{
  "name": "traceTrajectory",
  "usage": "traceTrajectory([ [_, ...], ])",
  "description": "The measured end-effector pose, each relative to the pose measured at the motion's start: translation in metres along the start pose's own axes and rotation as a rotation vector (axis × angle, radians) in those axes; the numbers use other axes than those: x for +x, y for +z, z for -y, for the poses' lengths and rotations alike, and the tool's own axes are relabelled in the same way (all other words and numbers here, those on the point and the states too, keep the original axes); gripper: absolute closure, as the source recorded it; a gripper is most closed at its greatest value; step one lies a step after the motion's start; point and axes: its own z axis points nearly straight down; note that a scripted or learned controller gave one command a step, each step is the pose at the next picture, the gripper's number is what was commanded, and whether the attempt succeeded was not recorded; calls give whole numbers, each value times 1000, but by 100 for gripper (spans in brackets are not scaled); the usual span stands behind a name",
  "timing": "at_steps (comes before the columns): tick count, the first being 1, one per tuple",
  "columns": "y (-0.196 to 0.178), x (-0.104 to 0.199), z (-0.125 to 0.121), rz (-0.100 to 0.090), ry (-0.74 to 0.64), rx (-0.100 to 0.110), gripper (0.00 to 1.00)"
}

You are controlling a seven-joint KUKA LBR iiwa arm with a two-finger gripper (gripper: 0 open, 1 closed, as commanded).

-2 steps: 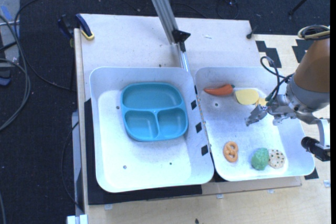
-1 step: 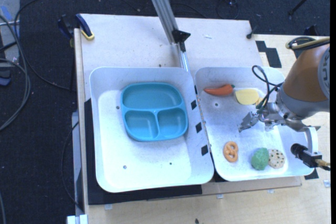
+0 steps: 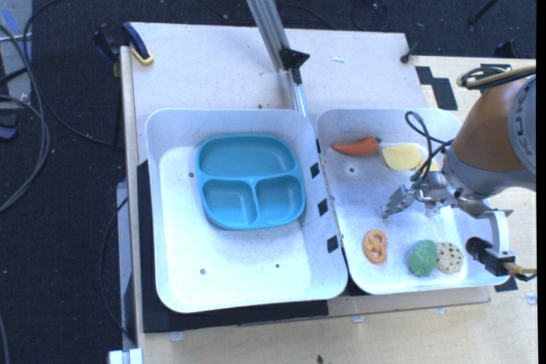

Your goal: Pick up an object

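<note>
Seen from above at a slant: 2 shallow white bins side by side on the bench. In the left bin [image 3: 171, 268], a blue 3-compartment tray [image 3: 252, 182]. In the right bin [image 3: 358, 183], an orange carrot [image 3: 357, 147] beside a yellow piece [image 3: 402, 156] near the far wall, and a pretzel [image 3: 374, 245], a green ball [image 3: 421, 258] and a speckled cookie [image 3: 449, 257] along the near side. Gripper [image 3: 399, 202] low over the right bin's middle, fingers spread, grasping nothing, apart from every item.
</note>
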Motion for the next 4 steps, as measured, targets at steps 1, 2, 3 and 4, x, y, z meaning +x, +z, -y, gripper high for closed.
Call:
traceTrajectory([
  [1,-12,-1,-1,3,1,-6,100],
  [2,-72,6,2,0,-2,-3,100],
  [3,-134,3,-5,1,-3,-5,100],
  [4,-166,3,-6,0,-3,-2,100],
])
